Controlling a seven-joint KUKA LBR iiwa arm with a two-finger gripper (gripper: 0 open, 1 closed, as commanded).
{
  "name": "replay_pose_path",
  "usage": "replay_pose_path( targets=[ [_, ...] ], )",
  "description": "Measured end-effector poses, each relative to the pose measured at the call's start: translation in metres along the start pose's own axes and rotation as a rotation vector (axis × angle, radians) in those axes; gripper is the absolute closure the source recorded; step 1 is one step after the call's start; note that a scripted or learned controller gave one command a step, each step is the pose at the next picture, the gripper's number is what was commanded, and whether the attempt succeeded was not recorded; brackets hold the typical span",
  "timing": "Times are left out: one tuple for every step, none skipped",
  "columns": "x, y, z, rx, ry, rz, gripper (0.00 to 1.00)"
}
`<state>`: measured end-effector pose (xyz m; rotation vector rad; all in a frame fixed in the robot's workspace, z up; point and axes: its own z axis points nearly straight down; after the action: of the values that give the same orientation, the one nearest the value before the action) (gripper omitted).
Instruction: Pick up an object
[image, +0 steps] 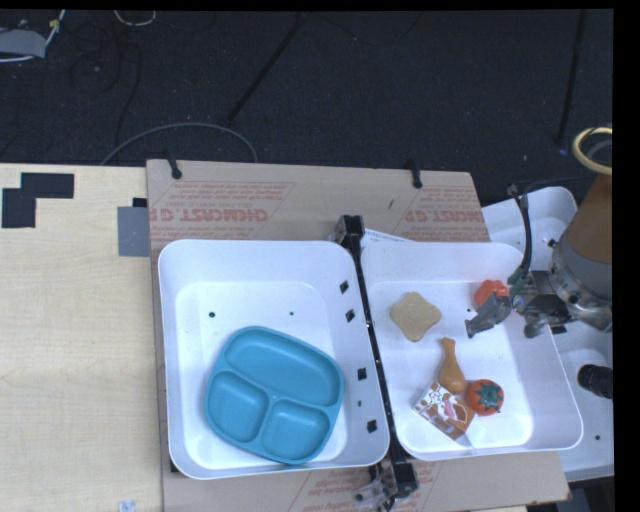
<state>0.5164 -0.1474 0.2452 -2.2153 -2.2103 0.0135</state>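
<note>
- Your gripper (497, 315) sits at the right bin's (545, 430) right side; whether it is clenched or released, you cannot tell.
- An orange piece (490, 291) lies just beside it, above.
- A cookie (414, 315) lies mid-bin; a drumstick (452, 367), tomato (485, 397) and packet (443, 410) lie lower.
- The left bin (185, 275) holds a blue tray (272, 394).

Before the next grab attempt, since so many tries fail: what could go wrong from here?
1. The end effector sits right beside the small orange-red piece near the right bin's wall; it may nudge it instead.
2. The drumstick, tomato and printed packet lie bunched together, so a grab there could catch two.
</note>
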Motion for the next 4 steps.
replay_pose_path(
  targets=[
    [0.000,0.002,-0.007,-0.013,-0.003,-0.002,0.00],
    [0.004,-0.003,0.039,-0.008,0.000,-0.002,0.00],
    [0.009,-0.004,0.103,-0.005,0.001,-0.002,0.00],
    [0.010,-0.005,0.157,-0.006,0.001,-0.002,0.00]
  ],
)
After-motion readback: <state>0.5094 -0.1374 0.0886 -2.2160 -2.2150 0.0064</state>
